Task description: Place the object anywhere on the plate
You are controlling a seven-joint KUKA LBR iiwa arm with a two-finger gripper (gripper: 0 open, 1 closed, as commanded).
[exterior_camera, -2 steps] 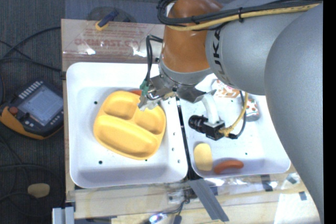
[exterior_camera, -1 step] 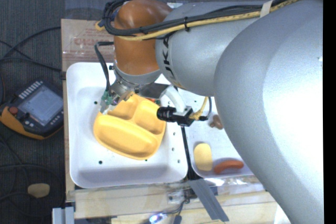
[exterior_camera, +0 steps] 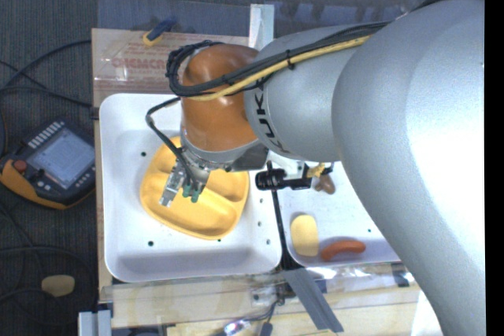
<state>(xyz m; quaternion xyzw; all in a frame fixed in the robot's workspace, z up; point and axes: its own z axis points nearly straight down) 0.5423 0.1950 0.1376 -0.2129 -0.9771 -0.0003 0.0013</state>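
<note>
In the left bin [exterior_camera: 118, 193] we see the yellow plate [exterior_camera: 216, 212], with the claw [exterior_camera: 181, 189] hanging right over its middle. We cannot tell from here whether anything sits in it. Moving right, the other bin [exterior_camera: 346, 216] holds a pale yellow piece [exterior_camera: 304, 234] and a reddish sausage [exterior_camera: 341, 249], well apart from the claw. Both look to us like light, smooth, stiff plastic food; we would pinch either across its narrow middle.
</note>
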